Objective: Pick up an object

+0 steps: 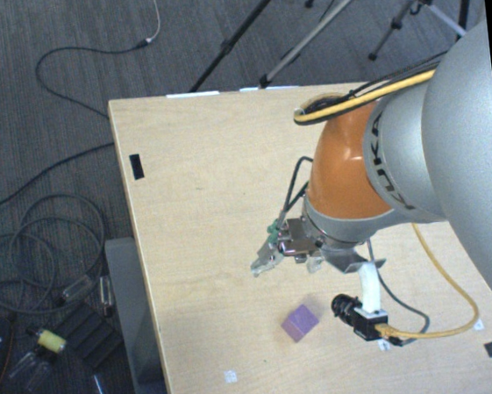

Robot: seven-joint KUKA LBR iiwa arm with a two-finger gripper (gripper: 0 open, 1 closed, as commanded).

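A light wooden surface [194, 206] is seen from above, with the grey arm [452, 142] and its orange band [345, 172] reaching in from the right. The pincer [267, 263] is held over the middle of the surface, pointing left. Whether it is apart or together cannot be told, since it is small and partly lost against the wrist hardware. Nothing is seen held in it.

1 candidate object is visible: a small purple block [300, 321], lying flat on the surface below and slightly right of the pincer, near it but apart from it. A black fitting [355, 314] with a yellow cable [450, 283] hangs from the wrist just beside the block on its right.

The approach step is judged to be in hand, with no grasp made yet. For the next move, the pincer would need to be brought over the block, aligned with its sides and lowered, with care that the hanging fitting is not dragged into the block.
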